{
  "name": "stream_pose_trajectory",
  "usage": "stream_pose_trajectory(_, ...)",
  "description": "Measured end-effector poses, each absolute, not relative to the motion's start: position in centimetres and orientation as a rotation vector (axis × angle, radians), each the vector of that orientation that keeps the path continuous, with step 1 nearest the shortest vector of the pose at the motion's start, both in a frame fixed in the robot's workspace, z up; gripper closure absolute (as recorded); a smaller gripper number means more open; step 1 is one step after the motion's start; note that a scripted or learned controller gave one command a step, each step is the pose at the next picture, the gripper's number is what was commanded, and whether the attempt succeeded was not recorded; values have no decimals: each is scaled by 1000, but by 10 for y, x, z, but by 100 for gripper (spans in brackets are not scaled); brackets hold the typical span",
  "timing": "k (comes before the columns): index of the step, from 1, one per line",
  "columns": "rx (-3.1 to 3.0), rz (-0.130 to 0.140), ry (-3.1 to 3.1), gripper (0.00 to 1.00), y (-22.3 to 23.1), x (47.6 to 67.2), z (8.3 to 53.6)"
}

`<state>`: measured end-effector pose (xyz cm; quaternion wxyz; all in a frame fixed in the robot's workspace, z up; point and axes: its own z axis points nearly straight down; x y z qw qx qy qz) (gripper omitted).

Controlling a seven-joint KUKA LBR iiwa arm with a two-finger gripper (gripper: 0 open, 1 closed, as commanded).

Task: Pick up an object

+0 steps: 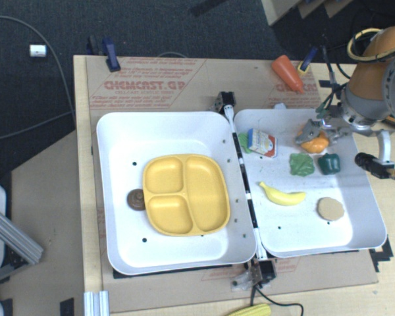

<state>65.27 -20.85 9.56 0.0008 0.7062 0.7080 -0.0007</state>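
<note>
Camera view, looking down on the worktop (85, 176): two white bins side by side. The left bin (115, 176) carries a yellow tray (185, 194) with three compartments, and a brown disc (136, 199) lies touching the tray's left edge. The right bin (362, 236) holds the loose pieces: a packet (261, 142) at its far left, a green lump (301, 164) and a dark green block (328, 164) just beside each other in the middle, a banana (283, 195) nearer, and a tan round (330, 209) near right.

The arm comes in from the right, and the hand (311, 135) is down in the far part of the right bin, right on top of an orange piece (316, 144). The metal fingers look set close about that piece, but from here I cannot tell whether they are wide or closed on it, or whether it is truly between them.

I would judge this the grasping step, the orange piece being the target. Next calls for a firm close, then a straight lift clear of the green lump nearby.
</note>
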Motion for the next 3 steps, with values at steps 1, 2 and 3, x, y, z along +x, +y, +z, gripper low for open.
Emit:
stream_pose_trajectory(1,2230,-15,2233,100,-132,664,84)
stream_pose_trajectory(2,2219,3,2223,100,-70,595,186)
stream_pose_trajectory(3,2222,-1,2224,100,-20,556,199)
